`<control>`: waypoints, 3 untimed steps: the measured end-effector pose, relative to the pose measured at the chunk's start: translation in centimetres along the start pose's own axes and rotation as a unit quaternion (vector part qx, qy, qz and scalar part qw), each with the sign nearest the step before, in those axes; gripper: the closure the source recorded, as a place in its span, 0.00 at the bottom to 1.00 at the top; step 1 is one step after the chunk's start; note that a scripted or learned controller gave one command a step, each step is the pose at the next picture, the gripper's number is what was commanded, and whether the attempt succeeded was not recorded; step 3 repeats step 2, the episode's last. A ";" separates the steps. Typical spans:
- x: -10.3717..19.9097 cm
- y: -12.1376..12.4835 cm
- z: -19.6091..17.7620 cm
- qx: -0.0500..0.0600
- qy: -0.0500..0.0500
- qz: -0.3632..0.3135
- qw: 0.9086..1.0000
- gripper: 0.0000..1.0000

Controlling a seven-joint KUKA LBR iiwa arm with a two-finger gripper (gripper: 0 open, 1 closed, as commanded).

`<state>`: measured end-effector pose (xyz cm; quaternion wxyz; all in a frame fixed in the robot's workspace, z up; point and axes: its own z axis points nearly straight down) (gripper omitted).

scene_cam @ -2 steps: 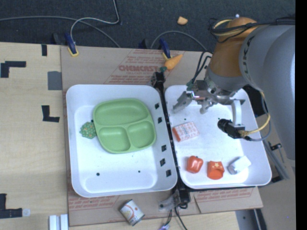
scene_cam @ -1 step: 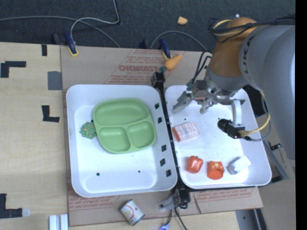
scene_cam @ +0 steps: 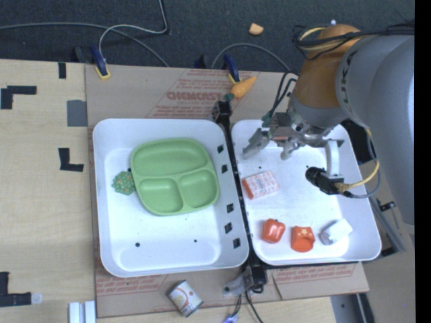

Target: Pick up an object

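Since nothing sits between fingers, step looks like approach/pre-grasp. Gripper [scene_cam: 269, 147] hovers over upper part of right bin [scene_cam: 357, 251], fingers spread apart, released, touching nothing I can make out. Nearest candidate: red-white packet [scene_cam: 260, 184], just below gripper on bin floor. Two red-orange pieces [scene_cam: 273, 231] plus grey-white obj [scene_cam: 335, 232] sit nr front edge. Next: prob. descend over packet, close.

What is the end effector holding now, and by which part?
Nothing: the end effector hangs open over the right bin, above the orange packet.
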<state>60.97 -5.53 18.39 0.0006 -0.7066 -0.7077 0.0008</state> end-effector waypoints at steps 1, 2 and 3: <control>0.0 0.0 0.0 0.000 0.000 0.000 1.000 0.00; 0.0 0.0 0.0 0.000 0.000 0.000 1.000 0.00; 0.0 0.0 0.0 0.000 0.000 0.000 1.000 0.00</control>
